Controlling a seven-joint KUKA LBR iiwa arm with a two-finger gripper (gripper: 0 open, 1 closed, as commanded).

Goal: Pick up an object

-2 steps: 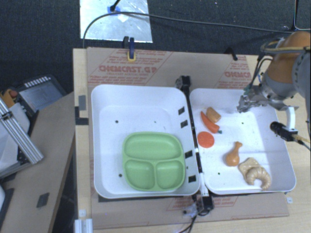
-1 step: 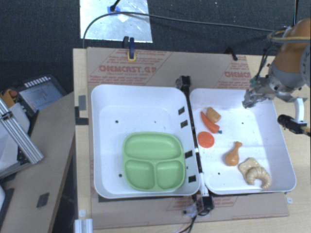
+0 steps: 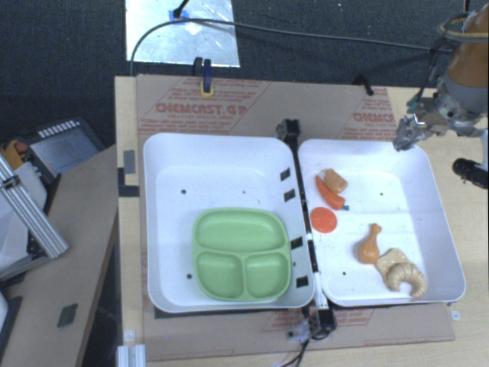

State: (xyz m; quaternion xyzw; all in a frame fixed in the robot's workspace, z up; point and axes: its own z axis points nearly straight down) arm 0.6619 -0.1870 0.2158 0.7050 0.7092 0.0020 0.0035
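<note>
The right bin point(image 3: 439, 205) holds several toy foods. A tan chunk point(image 3: 335, 180) lies against an orange carrot point(image 3: 329, 196) near the bin's left wall, and a flat orange-red disc point(image 3: 324, 220) sits just below them. An orange drumstick point(image 3: 370, 243) and a pale croissant point(image 3: 403, 272) lie toward the front right. My gripper point(image 3: 405, 137) hangs over the bin's far right corner, well away from all the food, with nothing seen in it.
The left bin point(image 3: 164, 197) holds a green three-compartment plate point(image 3: 241, 252) at its front. A black divider clip point(image 3: 289, 131) sits where the bins meet. Grey equipment point(image 3: 34, 197) stands off the bench at left.
</note>
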